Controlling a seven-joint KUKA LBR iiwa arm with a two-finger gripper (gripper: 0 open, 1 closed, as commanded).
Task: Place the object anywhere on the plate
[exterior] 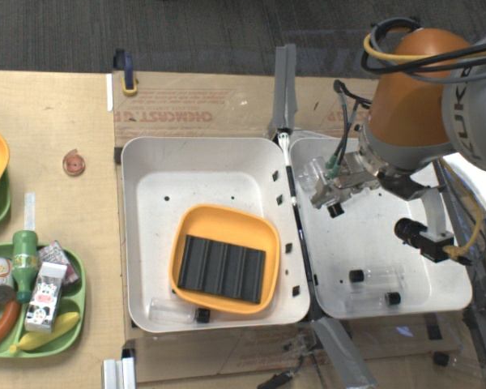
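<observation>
An orange plate [223,219] lies in the left bin [146,177], toward its front. A black ribbed rectangular block [223,269] rests flat on the plate, covering most of its middle. My gripper [327,194] hangs over the left part of the right bin [364,241], close to the divider between the bins. It is to the right of the plate and apart from the block. Nothing can be seen in it.
A clear tube with black caps [373,286] lies at the front of the right bin. Another clear piece [174,312] lies at the left bin's front edge. A green tray of toy food [32,298] stands on the bench at the left.
</observation>
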